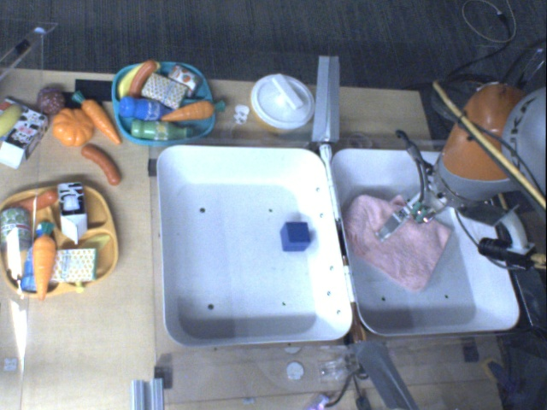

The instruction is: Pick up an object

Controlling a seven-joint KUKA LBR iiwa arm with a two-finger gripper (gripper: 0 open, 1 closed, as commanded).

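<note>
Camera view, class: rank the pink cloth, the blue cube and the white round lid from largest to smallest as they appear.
1. pink cloth, clearly the largest
2. white round lid
3. blue cube, smallest

The lid lies farther from the camera, yet the order looks safe.

left bin (197, 229): open floor around blue cube (296, 235) | right bin (479, 314): pink cloth (402, 242) mid-floor

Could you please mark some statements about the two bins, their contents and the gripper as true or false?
1. The blue cube lies in the left bin. True.
2. The pink cloth lies in the left bin. False: it lies in the right bin.
3. The gripper is over the pink cloth. True.
4. The blue cube touches the pink cloth. False: they lie in separate bins.
5. The gripper is above the blue cube. False: it is over the right bin.
</note>
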